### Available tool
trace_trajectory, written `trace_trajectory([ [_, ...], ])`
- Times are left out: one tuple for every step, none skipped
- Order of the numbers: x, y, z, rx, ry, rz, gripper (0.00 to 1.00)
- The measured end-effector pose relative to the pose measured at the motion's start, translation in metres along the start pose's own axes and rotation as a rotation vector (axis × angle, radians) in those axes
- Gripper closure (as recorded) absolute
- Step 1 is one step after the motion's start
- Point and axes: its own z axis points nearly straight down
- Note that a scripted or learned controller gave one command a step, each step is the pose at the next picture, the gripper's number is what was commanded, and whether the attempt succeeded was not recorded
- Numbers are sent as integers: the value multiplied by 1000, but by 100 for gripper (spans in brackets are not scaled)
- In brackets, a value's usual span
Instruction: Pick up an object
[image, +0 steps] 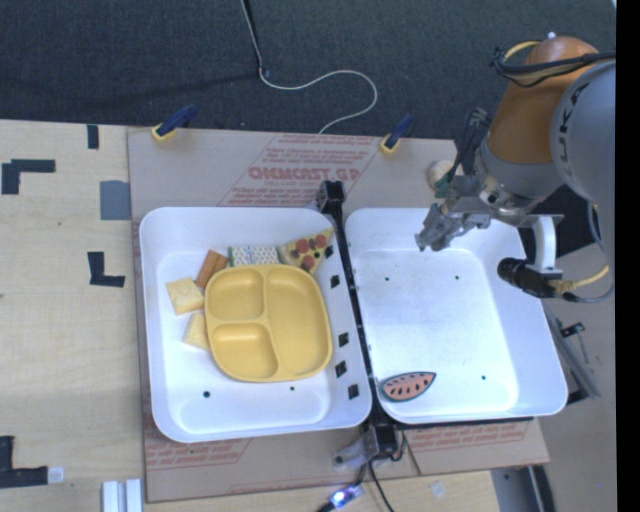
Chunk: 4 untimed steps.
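Two white bins (170, 300) side by side on worktop (60, 300); yellow divided plate (268, 322) in left bin; hand (437, 232) over right bin's far edge, grip state unclear; watermelon slice (408, 385) at right bin's near-left corner

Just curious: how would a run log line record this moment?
end effector: over right bin far edge | watermelon slice: near corner, untouched

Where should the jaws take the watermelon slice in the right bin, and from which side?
The watermelon slice lies flat near the right bin's front-left corner. Probably best taken from straight above, jaws across its narrow width at the middle; the left wall looks too close for a sideways approach.
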Motion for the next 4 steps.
trace_trajectory([
  [43, 32, 15, 0, 0, -1, 100],
  [61, 48, -5, -1, 0, 2, 100],
  [63, 50, 16, 3, -1, 3, 100],
  [51, 44, 7, 1, -2, 5, 100],
])
